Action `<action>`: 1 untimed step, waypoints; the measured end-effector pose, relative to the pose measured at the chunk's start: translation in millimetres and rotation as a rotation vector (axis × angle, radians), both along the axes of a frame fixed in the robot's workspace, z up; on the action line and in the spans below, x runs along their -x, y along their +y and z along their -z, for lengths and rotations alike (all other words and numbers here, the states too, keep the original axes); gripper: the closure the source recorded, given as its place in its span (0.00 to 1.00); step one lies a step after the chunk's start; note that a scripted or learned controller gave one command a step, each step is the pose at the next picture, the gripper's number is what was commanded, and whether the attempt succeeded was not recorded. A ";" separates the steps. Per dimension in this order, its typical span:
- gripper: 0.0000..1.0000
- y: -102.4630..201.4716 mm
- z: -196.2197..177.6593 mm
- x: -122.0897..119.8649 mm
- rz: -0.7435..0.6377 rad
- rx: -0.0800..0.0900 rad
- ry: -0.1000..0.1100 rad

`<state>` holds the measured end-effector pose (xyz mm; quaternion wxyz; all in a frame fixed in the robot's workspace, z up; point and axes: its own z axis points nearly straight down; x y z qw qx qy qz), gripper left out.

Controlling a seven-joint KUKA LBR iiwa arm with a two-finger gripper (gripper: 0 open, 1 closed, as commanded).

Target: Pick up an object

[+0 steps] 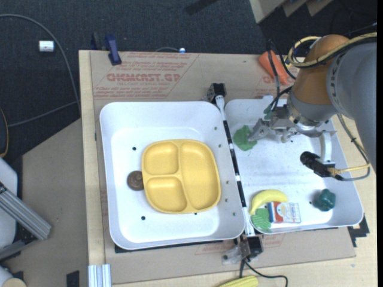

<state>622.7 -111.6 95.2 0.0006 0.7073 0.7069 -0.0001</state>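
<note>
The right bin [281, 178] holds several small objects. A green leafy-looking piece [243, 139] lies at its upper left, near the divider. A yellow banana [267, 198], a green round item [261, 220] and a small printed carton [284, 212] cluster at the front. A dark teal object [324, 201] sits at the right. My gripper [267, 128] hangs low over the bin's back part, just right of the green piece and close to it. Whether it touches the piece is unclear.
The left bin [119, 130] carries a yellow divided plate [179, 176] with a brown round object [136, 180] at its left side. A black clip [216, 92] sits on the divider between the bins. The grey arm [347, 76] covers the right bin's back right corner.
</note>
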 end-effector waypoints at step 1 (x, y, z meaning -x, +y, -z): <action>0.00 10.2 11.3 138.4 0.001 -0.002 0.003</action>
